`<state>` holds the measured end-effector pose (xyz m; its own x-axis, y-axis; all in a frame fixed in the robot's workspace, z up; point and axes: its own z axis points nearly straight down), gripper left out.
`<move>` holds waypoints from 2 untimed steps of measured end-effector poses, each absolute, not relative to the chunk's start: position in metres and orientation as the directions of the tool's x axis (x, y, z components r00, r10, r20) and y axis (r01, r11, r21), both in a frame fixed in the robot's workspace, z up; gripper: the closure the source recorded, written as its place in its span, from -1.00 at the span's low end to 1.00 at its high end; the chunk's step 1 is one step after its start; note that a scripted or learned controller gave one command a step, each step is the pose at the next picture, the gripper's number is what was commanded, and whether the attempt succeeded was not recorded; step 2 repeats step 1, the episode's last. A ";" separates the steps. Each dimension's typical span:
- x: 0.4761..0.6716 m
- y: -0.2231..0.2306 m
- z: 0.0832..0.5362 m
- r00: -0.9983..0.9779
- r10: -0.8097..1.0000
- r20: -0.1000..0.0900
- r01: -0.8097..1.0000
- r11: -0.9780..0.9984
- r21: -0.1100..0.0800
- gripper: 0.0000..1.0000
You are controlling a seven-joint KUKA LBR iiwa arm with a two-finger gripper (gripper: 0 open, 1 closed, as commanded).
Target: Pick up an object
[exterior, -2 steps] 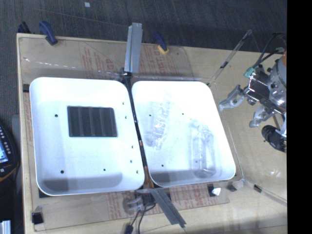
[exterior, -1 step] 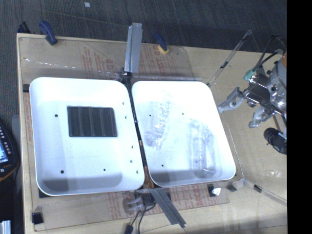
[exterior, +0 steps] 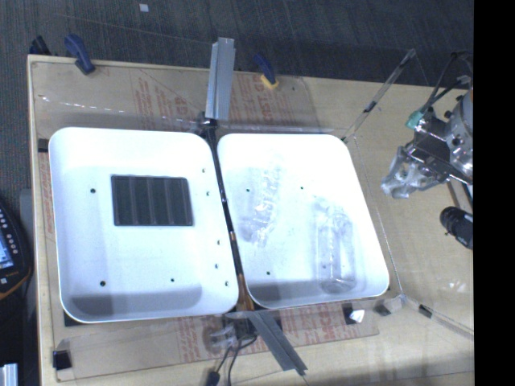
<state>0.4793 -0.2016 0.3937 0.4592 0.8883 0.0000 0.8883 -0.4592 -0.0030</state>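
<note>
Camera view: two shallow white plastic bins sit side by side on a light wooden bench (exterior: 418,352). The left bin (exterior: 72,232) holds a dark grey rectangular ribbed panel (exterior: 152,200), lying flat in the far-left part of the bin floor, its long side running left to right. The right bin (exterior: 362,215) holds two clear items, both hard to read against the white floor. One is a crumpled clear plastic piece (exterior: 261,202), lying left of centre, near the wall shared with the left bin. The other is a clear plastic bottle (exterior: 335,248), lying on its side toward the near-right corner, its long axis running far to near. The two clear items lie apart, with bare bin floor between them.

The gripper (exterior: 402,179) is outside the bins, above the bench to the right of the right bin, level with that bin's far half. Its tip appears pale and translucent. State of the gripper: cannot tell, the tip is too small and blurred. No object can be made out in it.

Two blue clamps (exterior: 79,53) grip the far edge of the bench. A grey metal bar (exterior: 220,77) stands at the far side where the bins meet.
</note>
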 end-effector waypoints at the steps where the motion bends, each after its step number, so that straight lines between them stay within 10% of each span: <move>1: 0.550 -0.178 0.354 0.533 0.846 -0.002 0.846 -0.533 -0.002 1.00; 2: 0.550 -0.178 0.354 0.533 0.846 -0.002 0.846 -0.533 -0.002 1.00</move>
